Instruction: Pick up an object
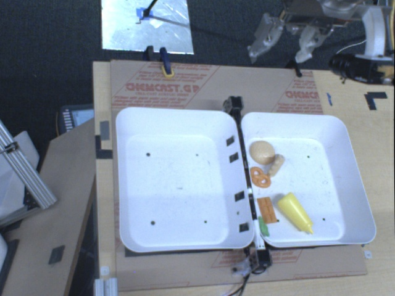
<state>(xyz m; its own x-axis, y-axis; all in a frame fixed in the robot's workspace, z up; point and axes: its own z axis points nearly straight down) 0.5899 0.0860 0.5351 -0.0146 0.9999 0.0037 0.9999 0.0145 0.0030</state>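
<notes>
While the gripper [285, 47] hangs high over the far edge of the bench, every loose object lies in the right bin [345, 165], well apart from it and nearer the camera.

Gripper state: the two pale fingers [262, 37] are spread apart with a clear gap between them, and nothing sits in that gap.

Gripper place: beyond the far rim of the right bin, above the brown board [185, 82] that the bins rest on, near its upper edge.

Objects relative to gripper: all lie below it in the view, toward the left half of the right bin, close to the divide between the two bins.

Beige round piece [261, 151]: smooth, egg-like, the nearest object to the gripper; a small tan lump [276, 164] touches it on its lower right.

Pretzel [260, 177]: orange-brown, looped, flat on the bin floor just below the round piece.

Orange block [266, 209]: small flat rectangle beside the bin's left wall, with a green sliver [263, 227] just below it.

Yellow cone [295, 212]: glossy, tapering toward the lower right, lying on its side just right of the orange block.

Left bin [173, 177]: white, shallow, beside the right bin.
</notes>
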